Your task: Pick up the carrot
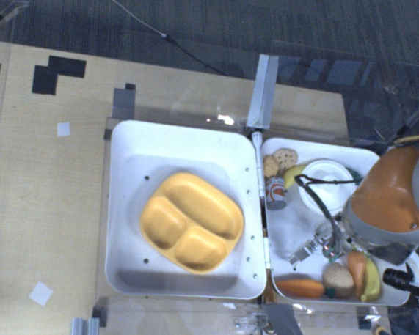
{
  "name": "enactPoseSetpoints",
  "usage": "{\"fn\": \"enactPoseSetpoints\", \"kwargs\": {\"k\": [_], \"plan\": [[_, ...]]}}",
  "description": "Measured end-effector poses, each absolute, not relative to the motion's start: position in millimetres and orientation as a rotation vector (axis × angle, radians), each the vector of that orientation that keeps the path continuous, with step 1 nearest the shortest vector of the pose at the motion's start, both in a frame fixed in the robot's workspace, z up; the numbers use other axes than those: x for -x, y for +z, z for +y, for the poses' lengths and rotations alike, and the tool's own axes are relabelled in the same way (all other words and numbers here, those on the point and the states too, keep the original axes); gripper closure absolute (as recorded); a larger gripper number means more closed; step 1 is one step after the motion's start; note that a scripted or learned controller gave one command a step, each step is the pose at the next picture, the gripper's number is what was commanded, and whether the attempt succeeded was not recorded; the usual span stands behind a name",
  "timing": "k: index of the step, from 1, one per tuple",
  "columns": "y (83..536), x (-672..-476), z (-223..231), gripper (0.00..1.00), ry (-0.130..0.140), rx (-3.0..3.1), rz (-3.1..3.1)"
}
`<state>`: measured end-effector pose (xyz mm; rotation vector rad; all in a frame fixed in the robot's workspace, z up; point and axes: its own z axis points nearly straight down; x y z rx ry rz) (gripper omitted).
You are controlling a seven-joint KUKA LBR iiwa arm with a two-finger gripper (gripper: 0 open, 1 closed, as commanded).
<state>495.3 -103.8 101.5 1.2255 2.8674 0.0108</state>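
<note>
The carrot point(300, 287) lies along the near wall of the right bin point(286, 229), at its front left, flat and apart from the gripper point(309, 251). The gripper hangs above and to the right of it over bare bin floor, its two fingers spread with nothing between them. Just right of the carrot sit a brown potato-like lump point(338, 278), an orange piece point(355, 268) and a banana point(370, 278). Farther back are a small can point(276, 193) whose label is too small to read, two cookies point(279, 161) and a white plate point(326, 178). The left bin point(130, 192) holds a yellow divided tray point(191, 220). Both bins rest on a pale wooden bench point(36, 205) with dark carpet point(209, 16) behind.
</note>
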Motion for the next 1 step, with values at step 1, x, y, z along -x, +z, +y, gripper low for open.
{"fn": "enactPoseSetpoints", "kwargs": {"k": [1], "plan": [[161.0,-502.4,-97.7,0.0,0.006,-1.679,2.648]]}}
